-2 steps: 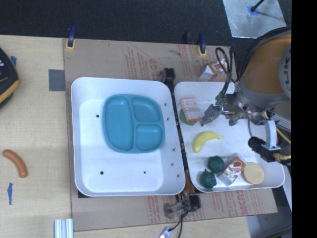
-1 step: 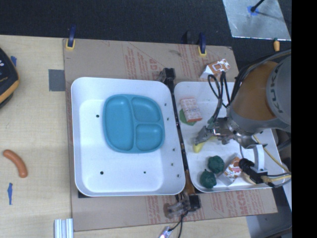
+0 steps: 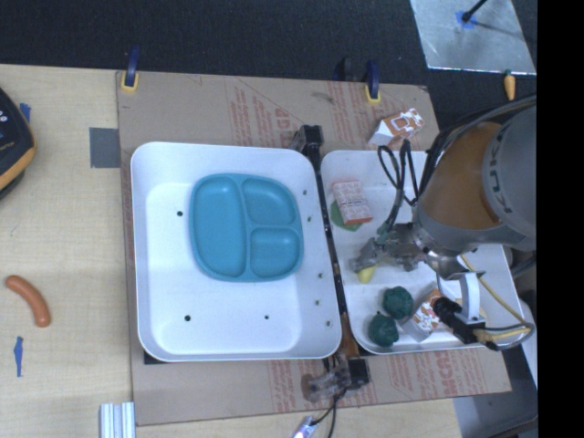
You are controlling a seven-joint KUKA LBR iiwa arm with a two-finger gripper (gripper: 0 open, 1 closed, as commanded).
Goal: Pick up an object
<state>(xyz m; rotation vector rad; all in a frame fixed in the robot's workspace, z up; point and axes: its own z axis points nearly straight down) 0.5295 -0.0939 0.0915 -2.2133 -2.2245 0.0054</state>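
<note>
The right white bin [image 3: 365, 161] holds several small things. A pink and white packet [image 3: 350, 199] lies on a green piece near the bin's far left. A yellow item [image 3: 366, 273] sits at the left wall. Two dark green lumps [image 3: 397, 301] [image 3: 383, 329] lie near the front, beside a small orange and white packet [image 3: 425, 317]. My gripper [image 3: 385, 249] hangs low in the middle of this bin, just right of and above the yellow item, with the grey and orange arm [image 3: 474, 185] behind it. Nothing shows held in it.
The left white bin [image 3: 160, 272] bears a blue divided plate [image 3: 245, 224]. An orange and white packet [image 3: 399, 126] lies on the cardboard beyond the right bin. A sausage toy [image 3: 29, 299] lies on the bench at far left. Black cables loop from the arm over the right bin.
</note>
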